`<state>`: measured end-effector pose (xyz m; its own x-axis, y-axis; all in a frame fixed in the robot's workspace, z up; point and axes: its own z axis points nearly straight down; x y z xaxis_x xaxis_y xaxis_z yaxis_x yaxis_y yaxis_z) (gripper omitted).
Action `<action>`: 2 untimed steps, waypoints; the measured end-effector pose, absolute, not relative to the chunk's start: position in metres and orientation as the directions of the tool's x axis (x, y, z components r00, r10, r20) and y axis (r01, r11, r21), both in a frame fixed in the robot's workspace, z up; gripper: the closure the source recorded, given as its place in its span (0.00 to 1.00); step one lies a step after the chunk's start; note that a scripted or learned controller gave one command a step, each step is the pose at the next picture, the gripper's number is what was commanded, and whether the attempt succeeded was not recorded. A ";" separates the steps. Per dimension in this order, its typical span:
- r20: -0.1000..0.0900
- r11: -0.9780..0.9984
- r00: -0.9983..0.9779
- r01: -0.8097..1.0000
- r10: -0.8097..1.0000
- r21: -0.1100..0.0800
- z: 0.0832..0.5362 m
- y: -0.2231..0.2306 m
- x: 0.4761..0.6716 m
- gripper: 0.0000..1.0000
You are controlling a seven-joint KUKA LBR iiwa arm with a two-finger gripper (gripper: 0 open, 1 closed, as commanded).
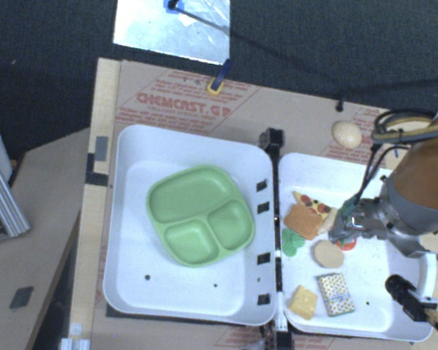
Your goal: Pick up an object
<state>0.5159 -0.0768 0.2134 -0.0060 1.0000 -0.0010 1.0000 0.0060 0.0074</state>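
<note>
Two white bins [177, 302]: one green plate [200, 214], perhaps seven food pieces [327, 254]; gripper [346, 228] grip unclear.

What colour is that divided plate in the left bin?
Pale green: the plate shows plainly in the camera view.

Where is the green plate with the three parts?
The green plate sits alone in the left bin, near its middle, across the divider from the toy food in the right bin.
</note>
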 end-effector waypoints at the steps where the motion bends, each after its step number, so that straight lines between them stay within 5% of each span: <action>1: 0.000 0.005 -0.005 1.000 1.000 0.003 0.225 -0.077 0.517 1.00; 2: -0.001 0.001 -0.001 1.000 1.000 0.002 0.218 -0.088 0.513 1.00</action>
